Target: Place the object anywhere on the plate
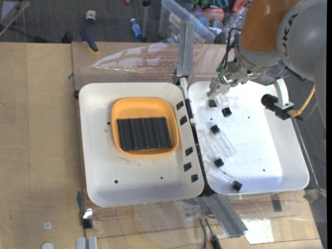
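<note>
An orange plate [119,110] sits in the left bin [96,160]. A dark grey ribbed slab [144,134] lies flat on the plate's middle. My gripper [217,88] hangs low over the back left corner of the right bin [275,154], under the arm's orange band. Just below it lies a clear tube with black caps [220,107]. Two more clear, black-capped tubes, one [223,143] mid-bin and one [227,179] near the front edge, lie along the right bin's left side. Nothing shows in the gripper's grasp.
A divider with black clips [187,134] runs between the two bins. A black fitting on the arm [275,105] hangs over the right bin's back right. A clear box of toys [202,7] stands behind the bins.
</note>
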